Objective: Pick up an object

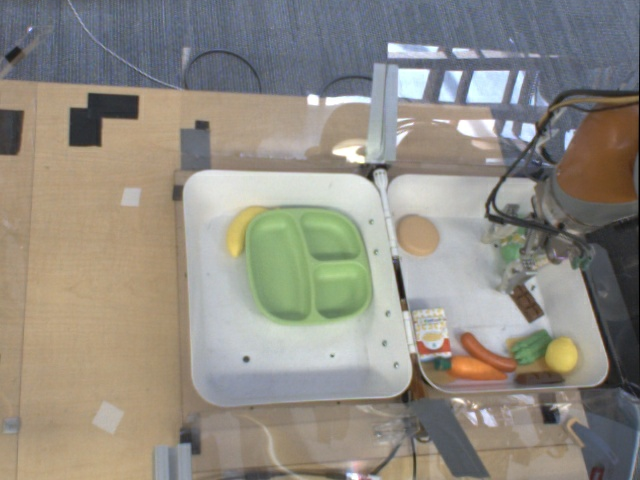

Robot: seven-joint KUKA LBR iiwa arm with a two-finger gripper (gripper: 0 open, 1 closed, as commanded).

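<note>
We take the right bin (600, 368) as our reference; the pincer (520, 268) hangs over its far right part, below the arm's orange band (600, 158); we cannot tell how its tips stand, since cables and a greenish item crowd them; whether anything is gripped we cannot tell. Just beside the pincer, toward the bin's near edge, lies a small brown bar (527, 303). At the bin's far left rests a tan round cookie (418, 235); along the near wall we note a small carton (431, 330), an orange carrot (475, 369), a red sausage (487, 352), a green vegetable (531, 347) and a yellow lemon (562, 354), close together. Left of that bin, the left bin (220, 368) holds a green divided plate (305, 265); a banana (240, 230) lies partly under the plate's left rim. Both bins sit on the worktop (80, 298).
</note>
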